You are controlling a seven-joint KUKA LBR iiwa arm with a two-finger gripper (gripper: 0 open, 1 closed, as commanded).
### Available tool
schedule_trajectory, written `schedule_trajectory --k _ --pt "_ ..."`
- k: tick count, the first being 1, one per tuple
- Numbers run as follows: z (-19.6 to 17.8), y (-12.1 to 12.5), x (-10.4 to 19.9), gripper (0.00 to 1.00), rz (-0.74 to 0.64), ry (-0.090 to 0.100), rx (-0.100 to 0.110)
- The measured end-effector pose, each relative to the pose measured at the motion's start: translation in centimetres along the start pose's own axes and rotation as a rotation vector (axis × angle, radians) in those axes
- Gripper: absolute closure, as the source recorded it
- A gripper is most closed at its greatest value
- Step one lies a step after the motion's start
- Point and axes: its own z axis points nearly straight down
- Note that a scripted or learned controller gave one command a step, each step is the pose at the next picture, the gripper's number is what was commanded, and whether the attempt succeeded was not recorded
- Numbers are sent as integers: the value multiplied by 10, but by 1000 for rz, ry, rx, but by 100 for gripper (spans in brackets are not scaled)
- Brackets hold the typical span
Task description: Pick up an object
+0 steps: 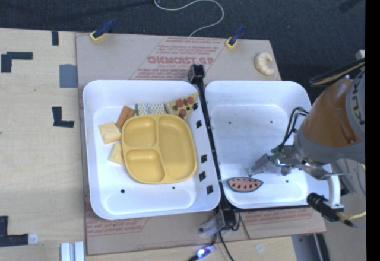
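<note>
Nothing is lifted yet: the end effector [261,165], fingers seemingly apart and holding nothing, hangs in the right bin [237,96] just above the watermelon slice [244,184] by its near edge.

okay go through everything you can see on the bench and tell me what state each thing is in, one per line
pincer: low in the right bin, holding nothing
watermelon slice: lying flat on the right bin's floor, apart from the pincer
yellow divided plate: upright in the left bin, compartments bare
pizza slice: flat, tucked at the plate's far edge
cracker pieces: flat, beside the plate
right bin: sitting level
left bin: sitting level
</note>
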Motion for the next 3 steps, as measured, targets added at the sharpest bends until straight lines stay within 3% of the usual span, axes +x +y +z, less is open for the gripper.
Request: schedule_trajectory --k 1,2,3 --pt "22 0 1 0 -1 -3 -6" --pt "11 0 0 100 0 -4 -7" --pt "-49 2 8 100 -1 -3 -9"
